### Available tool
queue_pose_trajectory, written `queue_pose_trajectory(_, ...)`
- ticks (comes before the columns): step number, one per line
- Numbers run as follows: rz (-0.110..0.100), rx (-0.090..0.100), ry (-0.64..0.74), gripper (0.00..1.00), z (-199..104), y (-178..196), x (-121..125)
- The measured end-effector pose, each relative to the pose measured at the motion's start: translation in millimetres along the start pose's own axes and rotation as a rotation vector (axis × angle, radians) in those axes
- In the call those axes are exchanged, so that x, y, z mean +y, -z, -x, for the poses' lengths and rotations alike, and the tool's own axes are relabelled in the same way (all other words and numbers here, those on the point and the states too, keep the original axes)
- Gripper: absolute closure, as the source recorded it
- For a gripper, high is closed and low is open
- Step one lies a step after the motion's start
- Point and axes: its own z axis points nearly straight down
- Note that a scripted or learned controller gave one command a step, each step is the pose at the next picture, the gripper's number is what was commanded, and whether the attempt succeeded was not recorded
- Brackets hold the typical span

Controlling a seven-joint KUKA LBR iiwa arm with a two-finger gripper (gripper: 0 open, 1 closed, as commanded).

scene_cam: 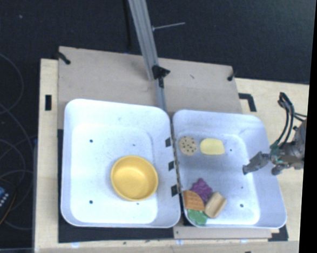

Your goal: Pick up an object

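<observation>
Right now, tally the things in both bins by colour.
Yellow: 2, the bowl and the oval piece
Tan or brown: 3, the speckled cookie, the waffle piece, the bread piece
Purple: 1, grapes
Green: 1, scrap
Total: 7

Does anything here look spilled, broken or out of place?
Nothing looks spilled or broken. The yellow bowl sits upright in the left bin. The only untidy spot is the right bin's near-left corner, where the purple grapes, a bread piece and other toy food crowd together.

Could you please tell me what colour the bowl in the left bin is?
Yellow: the round plastic bowl is plain yellow throughout, clearest in the camera view.
</observation>
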Motion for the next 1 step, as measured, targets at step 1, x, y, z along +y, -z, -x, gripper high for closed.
queue_pose_trajectory(1, 0.000, 0.000, -0.001, 0.00, 0.1, 0.0, 0.0)
